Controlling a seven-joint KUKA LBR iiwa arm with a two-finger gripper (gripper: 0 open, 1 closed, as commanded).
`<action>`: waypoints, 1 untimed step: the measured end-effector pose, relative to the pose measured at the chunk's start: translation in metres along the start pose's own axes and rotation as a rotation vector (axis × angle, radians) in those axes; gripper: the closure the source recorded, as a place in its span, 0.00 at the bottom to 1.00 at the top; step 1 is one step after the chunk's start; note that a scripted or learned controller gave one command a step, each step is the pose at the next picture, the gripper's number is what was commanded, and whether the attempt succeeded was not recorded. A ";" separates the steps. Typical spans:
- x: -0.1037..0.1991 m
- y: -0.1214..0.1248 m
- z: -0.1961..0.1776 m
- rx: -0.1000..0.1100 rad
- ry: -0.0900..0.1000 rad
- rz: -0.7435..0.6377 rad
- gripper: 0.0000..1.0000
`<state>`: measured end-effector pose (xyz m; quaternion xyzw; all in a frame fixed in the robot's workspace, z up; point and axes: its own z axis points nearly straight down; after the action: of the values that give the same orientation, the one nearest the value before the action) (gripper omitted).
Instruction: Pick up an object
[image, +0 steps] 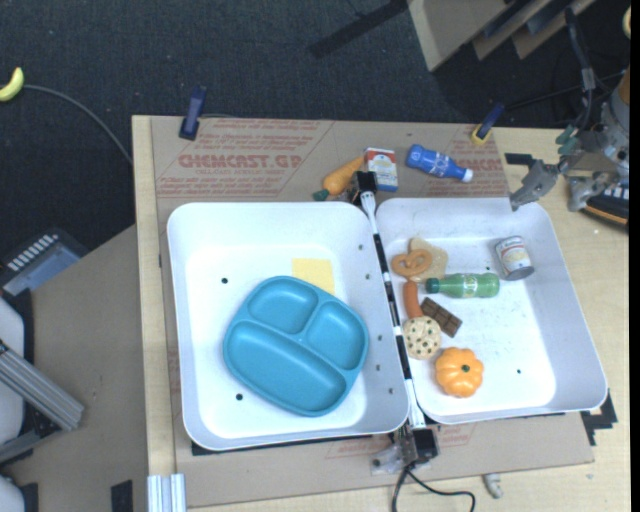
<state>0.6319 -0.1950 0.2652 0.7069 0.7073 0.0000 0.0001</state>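
My gripper (556, 186) hangs at the upper right, over the bench just beyond the far right corner of the right bin (560, 330). It is above and apart from everything in that bin. Inside lie a small tin can (514, 257), a green bottle (462, 286) on its side, a tan pretzel (418, 262), a sausage (411, 298), a brown chocolate bar (441, 317), a chip cookie (422, 338) and an orange pumpkin (459, 371). The can is the nearest of these to the gripper.
The left bin (200, 260) bears a blue divided plate (295, 343) and a yellow cheese slice (314, 272). Behind the bins, a blue bottle (438, 163), a small carton (381, 168) and a carrot (345, 176) lie on the board. Blue clamps (192, 112) sit at its far edge.
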 end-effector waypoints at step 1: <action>0.037 -0.019 0.104 0.002 0.001 0.000 0.00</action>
<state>0.6134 -0.1578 0.1612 0.7067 0.7075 -0.0004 -0.0009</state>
